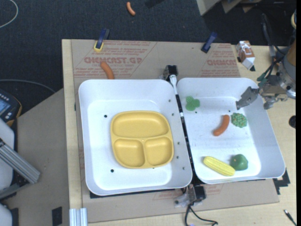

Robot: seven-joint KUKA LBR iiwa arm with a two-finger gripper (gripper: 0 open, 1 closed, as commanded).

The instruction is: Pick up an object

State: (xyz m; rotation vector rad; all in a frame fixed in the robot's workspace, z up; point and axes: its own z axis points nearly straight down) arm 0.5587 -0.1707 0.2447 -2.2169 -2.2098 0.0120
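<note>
My jaws (254,99) hang over the right bin's (270,145) far right corner, spread, gripping nothing. Nearest: broccoli (239,120), beside the sausage (221,125). Corn (218,165) lies nearer the front.

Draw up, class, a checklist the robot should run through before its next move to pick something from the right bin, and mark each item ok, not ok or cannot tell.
1. Objects in the right bin: ok. Sausage, two broccoli pieces, corn and pepper lie there.
2. Gripper over that bin: ok, at its upper right edge.
3. Gripper free of load: ok, nothing between its fingers.
4. Nearest target: ok, the broccoli by the sausage lies just below the gripper.
5. Room around that target: not ok, the sausage lies close beside it.
6. Exact height above the bin floor: cannot tell.
</note>
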